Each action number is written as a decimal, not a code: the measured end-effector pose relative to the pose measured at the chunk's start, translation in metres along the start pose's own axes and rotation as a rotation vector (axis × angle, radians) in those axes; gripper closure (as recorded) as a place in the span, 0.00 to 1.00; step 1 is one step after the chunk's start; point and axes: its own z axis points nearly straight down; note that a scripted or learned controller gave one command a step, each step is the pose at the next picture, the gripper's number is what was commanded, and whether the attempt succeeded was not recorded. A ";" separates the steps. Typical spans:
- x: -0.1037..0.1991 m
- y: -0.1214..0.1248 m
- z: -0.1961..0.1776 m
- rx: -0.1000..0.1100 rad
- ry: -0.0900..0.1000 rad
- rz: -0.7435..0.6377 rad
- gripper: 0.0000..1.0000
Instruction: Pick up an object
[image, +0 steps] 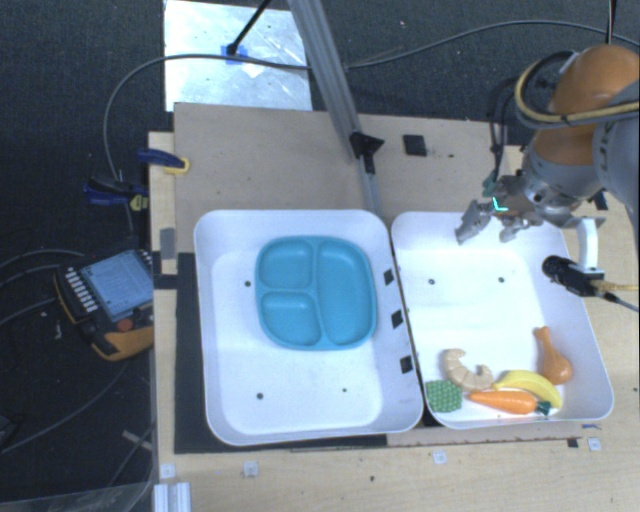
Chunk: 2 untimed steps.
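1. On the bench (270, 160), two white bins sit side by side: left bin (225, 390), right bin (480, 290).
2. Grey arm (580, 100) with orange band comes in from the right, over the top right corner of the right bin.
3. Blue divided plate (316, 292) lies in the upper middle of the left bin, three compartments, flat.
4. Gripper (490, 226) hangs over the upper part of the right bin, near its back rim; two fingers spread apart, nothing between them.
5. Task things all cluster at the right bin's front edge, well apart from the gripper, toward the near right corner.
6. Banana (528, 383), yellow, lies along the front wall, touching the carrot.
7. Carrot (503, 402), orange, lies just in front of the banana, pointing left.
8. Drumstick-shaped brown piece (552, 357) sits above right of the banana, near the right wall.
9. Pale curled piece (464, 369) sits left of the banana, just beside it.
10. Small green piece (444, 396) sits at the front left corner, beside the carrot tip.
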 end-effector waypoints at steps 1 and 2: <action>0.000 0.001 -0.003 -0.006 -0.001 -0.001 0.00; -0.002 0.010 0.054 -0.004 -0.002 -0.002 0.00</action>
